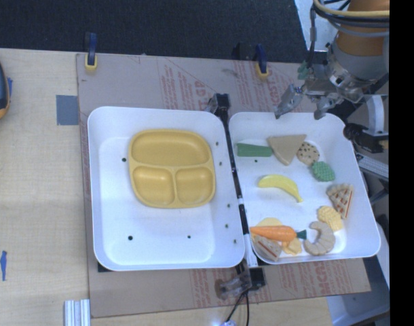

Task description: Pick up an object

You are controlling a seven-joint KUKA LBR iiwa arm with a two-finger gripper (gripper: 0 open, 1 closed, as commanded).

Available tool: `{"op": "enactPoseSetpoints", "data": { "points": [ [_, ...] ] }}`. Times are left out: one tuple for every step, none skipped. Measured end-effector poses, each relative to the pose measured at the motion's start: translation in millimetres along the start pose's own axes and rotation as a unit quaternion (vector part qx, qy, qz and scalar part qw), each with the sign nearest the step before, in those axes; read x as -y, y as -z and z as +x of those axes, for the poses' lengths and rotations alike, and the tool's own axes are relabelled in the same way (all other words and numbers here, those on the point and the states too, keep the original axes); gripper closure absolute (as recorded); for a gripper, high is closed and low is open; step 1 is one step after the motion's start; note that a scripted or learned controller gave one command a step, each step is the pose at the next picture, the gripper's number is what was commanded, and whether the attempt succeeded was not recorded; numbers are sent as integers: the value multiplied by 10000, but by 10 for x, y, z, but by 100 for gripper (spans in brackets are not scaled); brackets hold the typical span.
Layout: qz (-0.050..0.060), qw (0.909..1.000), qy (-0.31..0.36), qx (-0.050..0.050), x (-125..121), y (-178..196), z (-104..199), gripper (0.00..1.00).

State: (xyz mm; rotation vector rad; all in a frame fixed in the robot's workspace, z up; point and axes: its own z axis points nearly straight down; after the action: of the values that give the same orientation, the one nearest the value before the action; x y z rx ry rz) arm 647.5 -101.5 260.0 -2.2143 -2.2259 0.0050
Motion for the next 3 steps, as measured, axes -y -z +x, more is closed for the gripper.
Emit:
{"op": "enactPoseSetpoints", "data": {
  "points": [
    [62, 10000, -18, -1, 357, -1092, -371, 0],
    [-42, 10000, 11, 11, -122, -1685, -539, 0],
    [-34, 10000, -1, 9, -109, -1646, -500, 0]
  ]
}}
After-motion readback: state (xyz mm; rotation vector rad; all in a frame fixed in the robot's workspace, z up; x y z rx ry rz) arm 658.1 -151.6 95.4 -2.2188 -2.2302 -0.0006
